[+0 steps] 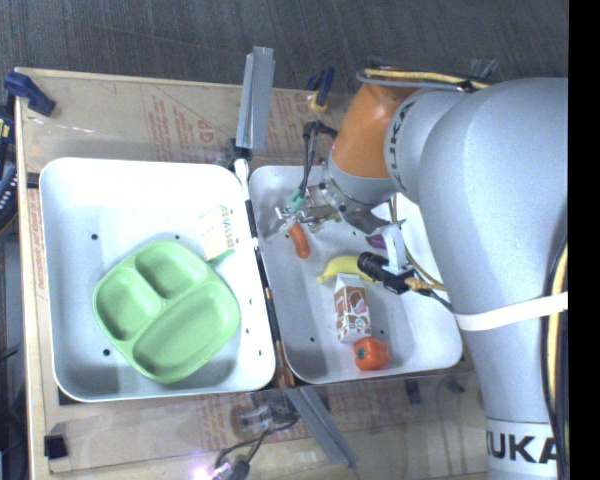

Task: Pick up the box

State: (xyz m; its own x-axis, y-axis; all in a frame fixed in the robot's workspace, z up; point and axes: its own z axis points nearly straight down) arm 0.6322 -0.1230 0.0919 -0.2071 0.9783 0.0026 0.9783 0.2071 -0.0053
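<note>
Two white bins sit side by side; the box point(352, 310) lies in the right bin point(310, 358), between banana point(342, 267) and tomato point(371, 353). The pincer point(298, 208) hangs farther back over a carrot point(299, 241), its spread unreadable. It should shift nearer, centre over the box, then descend.

The right bin point(310, 363) is crowded. The arm point(460, 168) covers its upper right part, and the gripper point(302, 208) hangs over the upper left corner, just above a small orange carrot point(299, 240). A banana point(340, 267), the box point(352, 309) and a tomato point(371, 353) lie in a close column down the middle, leaving a bare strip along the left wall. In the left bin point(70, 198), a green divided plate point(166, 311) fills the lower middle and a pale card point(217, 232) lies by the right wall; its upper left floor lies open.
</note>
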